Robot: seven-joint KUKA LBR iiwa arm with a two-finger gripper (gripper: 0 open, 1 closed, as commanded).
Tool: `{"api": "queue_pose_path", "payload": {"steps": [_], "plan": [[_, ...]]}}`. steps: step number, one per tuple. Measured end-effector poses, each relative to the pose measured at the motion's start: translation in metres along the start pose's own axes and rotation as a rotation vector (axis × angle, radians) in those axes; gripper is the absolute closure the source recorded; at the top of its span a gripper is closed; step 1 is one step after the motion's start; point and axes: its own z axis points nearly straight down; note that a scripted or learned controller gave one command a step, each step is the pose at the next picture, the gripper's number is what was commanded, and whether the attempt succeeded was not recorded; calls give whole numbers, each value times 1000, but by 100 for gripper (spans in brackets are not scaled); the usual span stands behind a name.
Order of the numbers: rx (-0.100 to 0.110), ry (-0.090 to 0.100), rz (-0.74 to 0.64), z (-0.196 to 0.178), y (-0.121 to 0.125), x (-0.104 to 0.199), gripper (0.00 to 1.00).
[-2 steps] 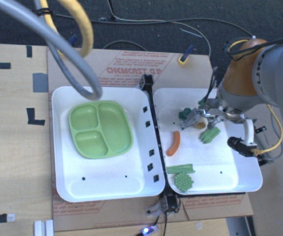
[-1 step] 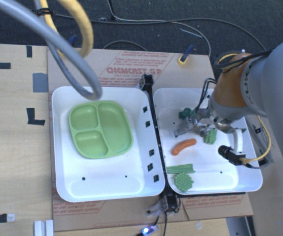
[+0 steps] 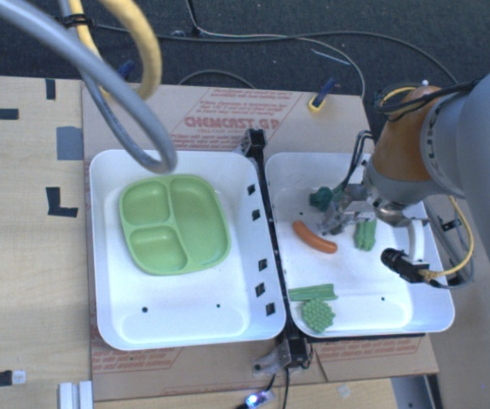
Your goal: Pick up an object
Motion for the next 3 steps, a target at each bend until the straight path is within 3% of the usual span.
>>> {"api": "queue_pose_path", "payload": {"steps": [2,3], "plan": [[-7,0,1,-92,-1,12,100],[-4,0,2,-111,0,12,100]]}}
